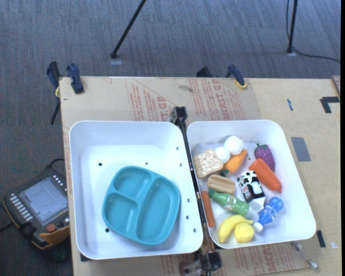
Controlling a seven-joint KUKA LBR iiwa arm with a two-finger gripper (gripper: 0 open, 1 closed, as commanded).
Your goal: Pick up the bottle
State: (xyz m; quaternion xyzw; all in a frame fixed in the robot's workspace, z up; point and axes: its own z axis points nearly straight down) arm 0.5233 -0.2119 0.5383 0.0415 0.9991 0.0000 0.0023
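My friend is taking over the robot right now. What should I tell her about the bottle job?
Handover note:
The green bottle lies on its side in the right bin, between the hot dog and the banana.
The left bin holds a blue divided plate.
Done: nothing yet; the bottle sits untouched among the toy food.
Left: bring the arm in, grasp the bottle, lift it out.

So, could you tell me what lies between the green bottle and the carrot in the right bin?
In the camera view, a black-and-white cow toy lies between the green bottle and the carrot.
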